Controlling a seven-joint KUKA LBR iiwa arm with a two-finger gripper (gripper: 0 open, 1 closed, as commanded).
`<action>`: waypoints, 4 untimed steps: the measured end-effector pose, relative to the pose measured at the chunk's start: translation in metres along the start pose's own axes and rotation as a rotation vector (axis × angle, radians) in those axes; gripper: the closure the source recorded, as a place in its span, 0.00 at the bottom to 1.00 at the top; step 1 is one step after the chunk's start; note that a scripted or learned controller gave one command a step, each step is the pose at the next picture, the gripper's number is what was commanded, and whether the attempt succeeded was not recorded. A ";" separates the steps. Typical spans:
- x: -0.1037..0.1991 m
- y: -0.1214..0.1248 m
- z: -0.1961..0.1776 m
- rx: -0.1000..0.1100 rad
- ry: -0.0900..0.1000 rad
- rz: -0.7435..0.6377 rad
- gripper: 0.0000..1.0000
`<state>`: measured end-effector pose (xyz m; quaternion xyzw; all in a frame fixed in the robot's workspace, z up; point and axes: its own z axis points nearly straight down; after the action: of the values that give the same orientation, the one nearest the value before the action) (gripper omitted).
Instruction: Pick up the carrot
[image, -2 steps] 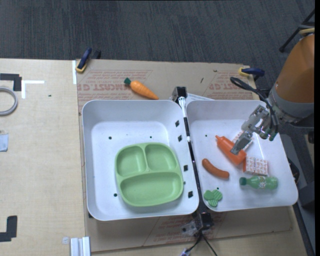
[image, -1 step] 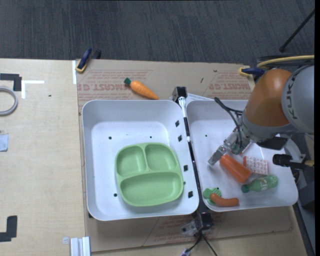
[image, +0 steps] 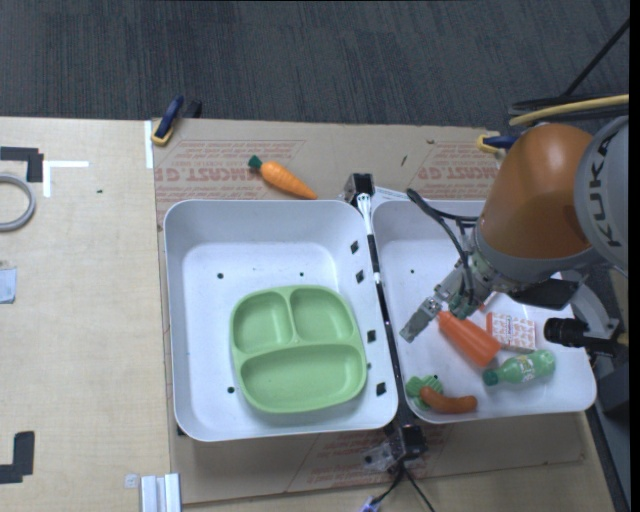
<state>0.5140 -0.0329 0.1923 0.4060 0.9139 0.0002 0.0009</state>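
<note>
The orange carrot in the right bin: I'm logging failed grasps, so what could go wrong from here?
1. The gripper sits at the upper end of the orange carrot, so it could slip or pivot.
2. The green plastic bottle and the smaller carrot with green leaves lie close by and could get knocked.
</note>
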 end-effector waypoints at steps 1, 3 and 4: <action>-0.001 0.001 -0.010 -0.002 -0.003 0.001 1.00; -0.027 -0.046 -0.028 -0.001 -0.002 0.051 0.00; 0.028 -0.022 -0.038 0.000 0.000 -0.094 0.00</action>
<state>0.4786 -0.0268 0.2302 0.3628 0.9319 0.0001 0.0007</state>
